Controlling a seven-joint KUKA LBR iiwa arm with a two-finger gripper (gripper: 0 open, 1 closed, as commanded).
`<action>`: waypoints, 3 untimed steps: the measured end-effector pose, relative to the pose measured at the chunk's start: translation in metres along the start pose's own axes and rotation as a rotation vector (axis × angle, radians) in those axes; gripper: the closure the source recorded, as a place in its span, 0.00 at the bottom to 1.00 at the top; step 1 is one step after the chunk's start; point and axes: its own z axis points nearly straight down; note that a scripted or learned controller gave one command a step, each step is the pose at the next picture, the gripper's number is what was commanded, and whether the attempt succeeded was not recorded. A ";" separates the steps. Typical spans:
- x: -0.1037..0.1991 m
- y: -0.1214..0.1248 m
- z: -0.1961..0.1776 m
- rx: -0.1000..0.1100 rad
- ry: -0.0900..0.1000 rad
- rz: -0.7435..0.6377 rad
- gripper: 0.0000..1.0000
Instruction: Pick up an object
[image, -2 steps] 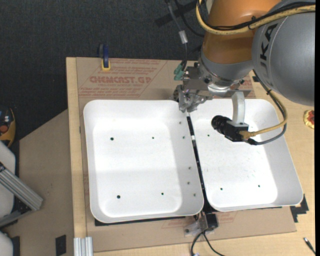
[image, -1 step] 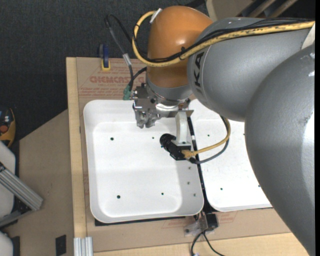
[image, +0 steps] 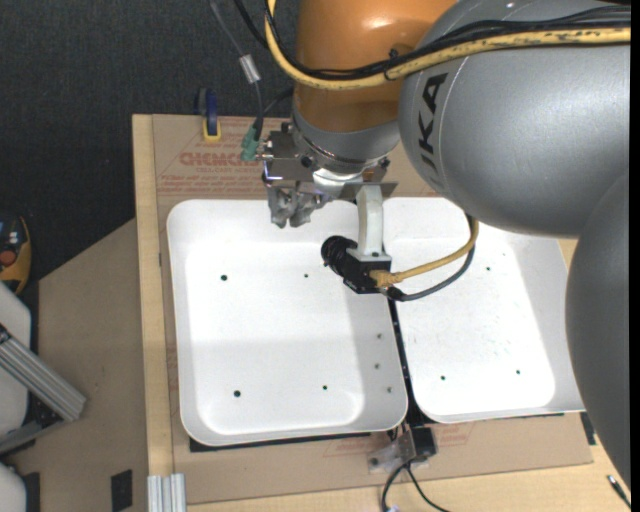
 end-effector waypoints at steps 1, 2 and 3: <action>0.020 0.030 0.077 0.014 -0.005 0.002 1.00; -0.016 0.035 0.011 0.001 -0.003 0.007 1.00; -0.182 0.046 -0.024 0.001 -0.011 0.021 1.00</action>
